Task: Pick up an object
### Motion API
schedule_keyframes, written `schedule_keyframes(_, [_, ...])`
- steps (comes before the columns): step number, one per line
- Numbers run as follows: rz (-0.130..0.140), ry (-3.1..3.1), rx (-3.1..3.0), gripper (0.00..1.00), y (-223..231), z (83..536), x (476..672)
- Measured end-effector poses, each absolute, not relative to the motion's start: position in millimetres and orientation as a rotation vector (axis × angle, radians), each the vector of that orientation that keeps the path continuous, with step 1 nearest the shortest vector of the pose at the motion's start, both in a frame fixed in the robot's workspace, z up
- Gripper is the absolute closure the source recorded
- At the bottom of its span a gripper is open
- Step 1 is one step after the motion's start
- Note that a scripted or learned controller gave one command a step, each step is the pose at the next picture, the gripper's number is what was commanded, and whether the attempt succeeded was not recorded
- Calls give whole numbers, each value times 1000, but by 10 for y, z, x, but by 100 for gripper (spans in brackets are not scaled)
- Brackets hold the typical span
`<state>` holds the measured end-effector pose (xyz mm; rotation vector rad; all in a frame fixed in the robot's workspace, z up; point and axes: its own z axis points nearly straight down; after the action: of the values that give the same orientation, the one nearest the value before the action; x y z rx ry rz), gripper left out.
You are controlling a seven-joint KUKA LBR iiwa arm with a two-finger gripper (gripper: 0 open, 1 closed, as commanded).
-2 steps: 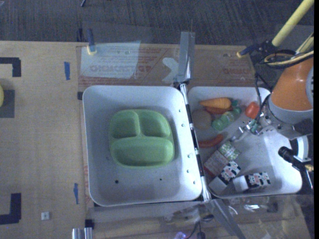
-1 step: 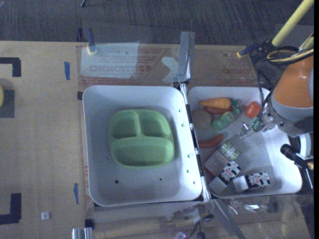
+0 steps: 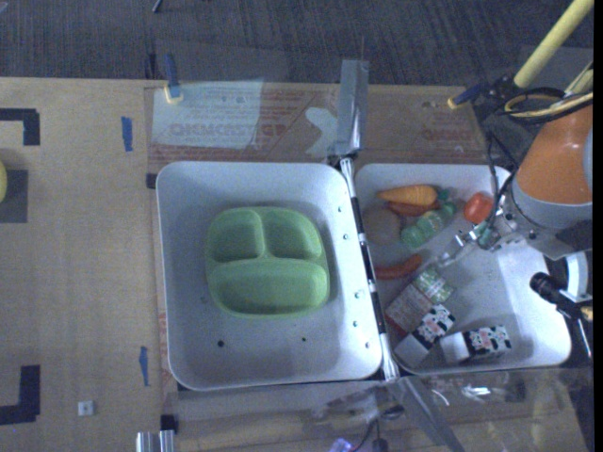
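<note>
**Inspector:** State the position of the gripper.

**Operator:** I see the gripper (image 3: 474, 237) over the right bin (image 3: 537, 295), well to the right of the green plate (image 3: 267, 260) and level with the plate's upper half. I cannot tell whether it is apart or together; it is a blur of metal against the clutter. I see no object plainly clamped in it.

**Inspector:** The objects to be picked?

**Operator:** All lie in the right bin, to the right of the green plate. An orange carrot (image 3: 410, 195) and a red piece (image 3: 478, 207) sit above the plate's top edge line. A green piece (image 3: 429, 226) and a pale brown piece (image 3: 382, 224) crowd just below the carrot. A red pepper (image 3: 398, 268) lies level with the plate's lower compartment. 2 cow-print cartons (image 3: 435, 326) (image 3: 488, 340) and a brown carton (image 3: 415, 299) lie lower than the plate's bottom edge, near the bin's lower rim.

**Inspector:** Edges and clearance?

**Operator:** The plate sits alone in the left bin (image 3: 188, 347), with bare white floor on all 4 sides, widest below it. The 2 bins meet at a rim just right of the plate. In the right bin, the pieces nearest the plate press close to that shared rim. Bare floor shows farthest from the plate, between the gripper and the cartons.
</note>
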<state>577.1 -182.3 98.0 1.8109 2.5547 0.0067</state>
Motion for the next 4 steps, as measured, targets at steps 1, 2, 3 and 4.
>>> schedule_keyframes(1, [10, 2549, 1811, 100, -1830, 1089, 5783])
schedule_keyframes(2, [3, 2595, 1759, 100, -1506, 2211, 6669])
schedule_keyframes(3, [0, 2514, 1882, 100, -1876, 1463, 6446])
schedule_keyframes(4, [3, 2511, 1875, 100, -1871, 1590, 6467])
